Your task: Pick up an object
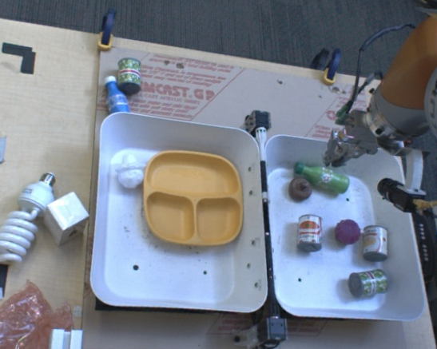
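The tool (339, 156) hangs at the far edge of the right bin (397, 309), its tip just above the green bottle (323, 177) that lies on its side there; whether it is released or clenched cannot be told at this slant, and nothing is visibly held. From the near side going back, that bin holds a green-labelled can (368, 283) tipped over near the front, then a row of a red-labelled can (310, 232), a purple ball (347, 231) and a second can (375, 242), all apart from one another, and beyond them a brown round thing (300, 188) touching the bottle's near side. The bottle, the likeliest thing to be picked, lies flat, so a straight-down approach across its narrow body seems the reason for the arm's upright wrist. In the left bin (108, 271) a yellow divided tray (194, 197) sits centrally with a white lump (130, 175) beside it. On the counter (16, 125) to the left lie a spiral bulb (19, 224) and a white cube (66, 217), out of play.
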`<state>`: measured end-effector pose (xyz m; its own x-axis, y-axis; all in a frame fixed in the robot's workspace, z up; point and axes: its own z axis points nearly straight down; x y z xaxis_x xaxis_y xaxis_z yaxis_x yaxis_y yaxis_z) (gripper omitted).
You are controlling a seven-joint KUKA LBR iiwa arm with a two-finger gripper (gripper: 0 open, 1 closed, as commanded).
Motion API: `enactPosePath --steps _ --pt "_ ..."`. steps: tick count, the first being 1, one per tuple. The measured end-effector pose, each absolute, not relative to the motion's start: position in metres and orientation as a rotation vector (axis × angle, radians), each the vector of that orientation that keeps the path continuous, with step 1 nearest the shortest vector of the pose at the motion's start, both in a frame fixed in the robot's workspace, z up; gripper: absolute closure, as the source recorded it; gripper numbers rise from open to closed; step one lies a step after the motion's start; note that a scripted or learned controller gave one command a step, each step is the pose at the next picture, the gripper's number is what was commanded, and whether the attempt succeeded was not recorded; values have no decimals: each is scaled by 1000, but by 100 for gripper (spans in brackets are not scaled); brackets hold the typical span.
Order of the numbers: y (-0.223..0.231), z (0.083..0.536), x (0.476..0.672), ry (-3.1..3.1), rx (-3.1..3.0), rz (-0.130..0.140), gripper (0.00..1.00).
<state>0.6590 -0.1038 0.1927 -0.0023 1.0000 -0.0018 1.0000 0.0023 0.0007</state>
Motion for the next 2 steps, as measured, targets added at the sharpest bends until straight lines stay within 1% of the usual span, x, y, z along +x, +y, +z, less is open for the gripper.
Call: enactPosePath --steps 1,2 --pt "-104 193 659 2223 2218 -2 0" --pt "-96 110 661 2217 2212 6 0"
